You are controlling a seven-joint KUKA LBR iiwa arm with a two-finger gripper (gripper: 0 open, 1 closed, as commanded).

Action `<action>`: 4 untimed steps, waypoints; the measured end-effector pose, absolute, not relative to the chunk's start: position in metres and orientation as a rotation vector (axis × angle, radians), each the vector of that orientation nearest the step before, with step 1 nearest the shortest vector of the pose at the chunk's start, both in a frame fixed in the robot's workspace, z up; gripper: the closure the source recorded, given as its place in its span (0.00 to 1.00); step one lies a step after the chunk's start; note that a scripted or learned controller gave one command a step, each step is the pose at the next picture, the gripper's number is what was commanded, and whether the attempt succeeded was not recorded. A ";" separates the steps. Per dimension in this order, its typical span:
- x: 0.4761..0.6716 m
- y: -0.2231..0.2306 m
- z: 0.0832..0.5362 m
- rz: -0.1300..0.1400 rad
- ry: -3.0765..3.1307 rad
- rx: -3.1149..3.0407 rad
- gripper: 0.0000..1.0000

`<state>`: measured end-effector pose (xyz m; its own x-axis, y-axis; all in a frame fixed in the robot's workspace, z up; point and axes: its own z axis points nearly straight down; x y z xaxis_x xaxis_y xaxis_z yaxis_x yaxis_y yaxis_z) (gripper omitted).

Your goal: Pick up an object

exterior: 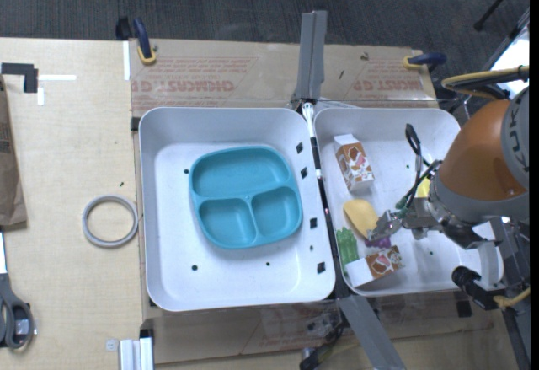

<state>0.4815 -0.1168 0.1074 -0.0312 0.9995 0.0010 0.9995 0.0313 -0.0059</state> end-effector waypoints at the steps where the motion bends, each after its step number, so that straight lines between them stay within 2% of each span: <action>1: 0.477 -0.104 0.091 0.002 -2.454 -1.958 0.00; 2: 0.478 -0.105 0.100 0.002 -2.451 -1.962 1.00; 3: 0.478 -0.105 0.100 0.002 -2.451 -1.962 0.00; 4: 0.550 -0.107 0.093 0.001 -2.410 -2.017 0.00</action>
